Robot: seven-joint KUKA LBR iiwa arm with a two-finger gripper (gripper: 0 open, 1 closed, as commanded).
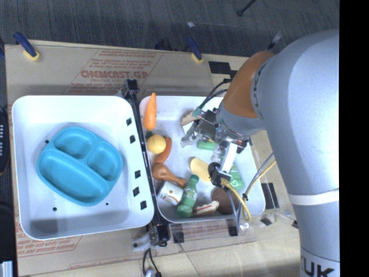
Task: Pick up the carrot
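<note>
My tool (199, 133) hangs over the middle of the right bin (173, 109), and from this angle I cannot tell how it is set. The carrot (150, 112) lies at about ten o'clock from the tool, up in the bin's far-left corner along the left wall, apart from the tool, with a yellow lemon (155, 143) just below it. Over in the left bin (29, 114), a blue divided plate (81, 165) sits on its own, and a green bottle (187, 195) lies near the right bin's front.
</note>
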